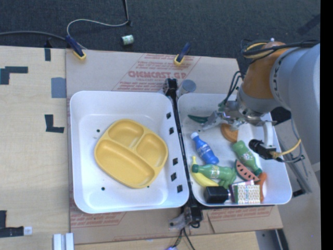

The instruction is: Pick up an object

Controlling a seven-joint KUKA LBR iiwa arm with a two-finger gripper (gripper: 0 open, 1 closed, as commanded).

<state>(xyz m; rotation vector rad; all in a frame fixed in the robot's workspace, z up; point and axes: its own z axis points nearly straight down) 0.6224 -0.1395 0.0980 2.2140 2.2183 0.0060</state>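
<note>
the gripper (221,117) hangs low in the right bin (283,194), and i cannot tell how the jaws stand or whether they grip anything. the blue bottle (203,149) lies just below-left, its long axis slanting down-right; the orange piece (229,133) sits just beside.

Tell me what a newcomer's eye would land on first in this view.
First, the big yellow divided plate lying alone in the left bin. Next, the grey arm with its orange band reaching in from the right, its pincer low over the far part of the right bin. Then the bright clutter there: a blue bottle, a green bottle across a banana, and a watermelon slice.
</note>
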